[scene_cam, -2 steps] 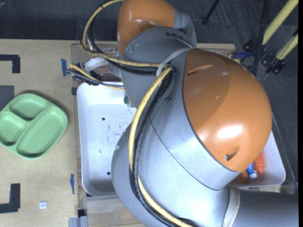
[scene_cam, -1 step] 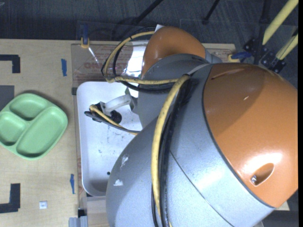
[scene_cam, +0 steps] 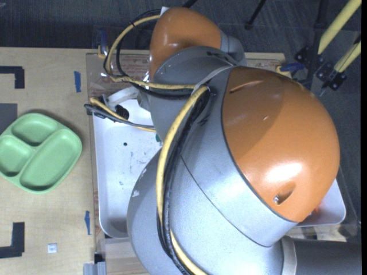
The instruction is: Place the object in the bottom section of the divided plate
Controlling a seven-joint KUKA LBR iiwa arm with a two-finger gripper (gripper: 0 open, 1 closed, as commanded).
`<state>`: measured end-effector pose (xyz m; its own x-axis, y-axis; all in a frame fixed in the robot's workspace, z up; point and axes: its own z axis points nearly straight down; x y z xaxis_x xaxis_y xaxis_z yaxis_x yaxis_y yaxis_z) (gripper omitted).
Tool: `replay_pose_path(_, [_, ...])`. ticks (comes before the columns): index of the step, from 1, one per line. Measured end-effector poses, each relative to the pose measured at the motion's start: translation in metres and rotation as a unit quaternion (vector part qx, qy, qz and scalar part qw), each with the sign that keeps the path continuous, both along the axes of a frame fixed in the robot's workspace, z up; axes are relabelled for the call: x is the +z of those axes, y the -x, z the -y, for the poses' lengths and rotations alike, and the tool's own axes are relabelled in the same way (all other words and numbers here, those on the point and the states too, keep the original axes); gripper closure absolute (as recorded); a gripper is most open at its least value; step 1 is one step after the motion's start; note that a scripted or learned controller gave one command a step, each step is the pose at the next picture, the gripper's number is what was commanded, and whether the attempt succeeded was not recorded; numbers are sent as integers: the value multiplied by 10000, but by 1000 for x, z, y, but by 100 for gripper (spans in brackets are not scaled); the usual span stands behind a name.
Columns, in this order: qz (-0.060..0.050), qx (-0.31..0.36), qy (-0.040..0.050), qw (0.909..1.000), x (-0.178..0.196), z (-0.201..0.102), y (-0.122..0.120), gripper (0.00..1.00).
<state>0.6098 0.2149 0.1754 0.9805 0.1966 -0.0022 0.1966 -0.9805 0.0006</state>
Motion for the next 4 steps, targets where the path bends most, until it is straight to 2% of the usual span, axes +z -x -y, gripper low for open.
replay_pose_path(1, [11, 256, -66, 9996, -64, 50, -33, 100])
replay_pose_path(2, [21, 13, -20, 10000, -89, -11, -47, 100])
replay_pose_path(4, [13, -36, -25, 10000, -70, -7, -48, 100])
